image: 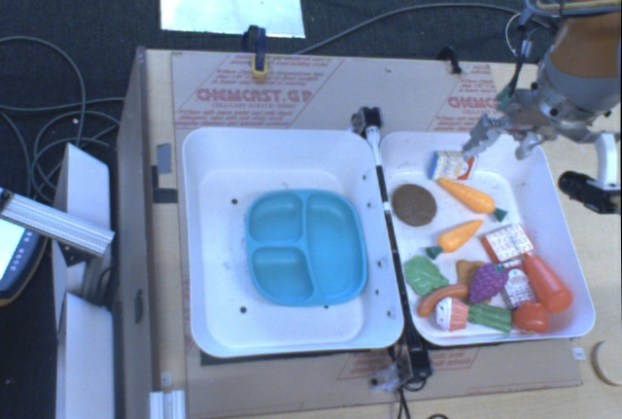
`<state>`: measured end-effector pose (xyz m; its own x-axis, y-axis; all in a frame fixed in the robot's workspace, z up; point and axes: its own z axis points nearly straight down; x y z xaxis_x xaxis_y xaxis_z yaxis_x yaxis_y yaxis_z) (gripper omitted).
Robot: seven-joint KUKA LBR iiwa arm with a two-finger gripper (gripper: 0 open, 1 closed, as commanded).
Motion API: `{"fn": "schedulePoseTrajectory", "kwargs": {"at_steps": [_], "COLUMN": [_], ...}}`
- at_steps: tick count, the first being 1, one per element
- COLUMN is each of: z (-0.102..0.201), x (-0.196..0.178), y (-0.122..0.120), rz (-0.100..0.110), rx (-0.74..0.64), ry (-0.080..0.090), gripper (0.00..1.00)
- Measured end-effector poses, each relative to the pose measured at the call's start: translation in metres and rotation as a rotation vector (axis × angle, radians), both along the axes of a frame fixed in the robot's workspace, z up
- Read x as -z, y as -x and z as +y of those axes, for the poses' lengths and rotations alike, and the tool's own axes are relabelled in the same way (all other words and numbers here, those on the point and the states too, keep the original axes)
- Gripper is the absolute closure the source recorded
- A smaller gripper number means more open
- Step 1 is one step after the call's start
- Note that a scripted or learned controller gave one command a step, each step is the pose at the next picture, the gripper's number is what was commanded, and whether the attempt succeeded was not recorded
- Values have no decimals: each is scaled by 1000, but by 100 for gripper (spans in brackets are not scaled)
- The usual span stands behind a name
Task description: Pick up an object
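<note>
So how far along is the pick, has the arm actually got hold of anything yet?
Nothing looks picked yet. The gripper hangs over the right bin's back edge, near the small carton, with nothing visible between its fingers. The carrots and other toy food lie in the bin. The descent, grasp and lift remain.

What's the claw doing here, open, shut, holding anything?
Claw: open, its fingers spread, holding nothing; it hangs above the back of the right bin, near the small white and blue packet.

One fixed camera looks down at a slant from above the bench [321,77], both white bins [219,164] lying left of and below the gripper [502,137].
</note>
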<state>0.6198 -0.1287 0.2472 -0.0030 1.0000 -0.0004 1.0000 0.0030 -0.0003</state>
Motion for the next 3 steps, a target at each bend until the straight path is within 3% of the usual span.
{"fn": "schedulePoseTrajectory", "kwargs": {"at_steps": [1, 2, 3], "z": [-37, 3, 7], "x": [117, 159, 158], "y": [17, -27, 22], "rz": [4, -9, -15], "rx": [2, -1, 2], "ry": [-1, 1, 2], "gripper": [0, 0, 0]}}
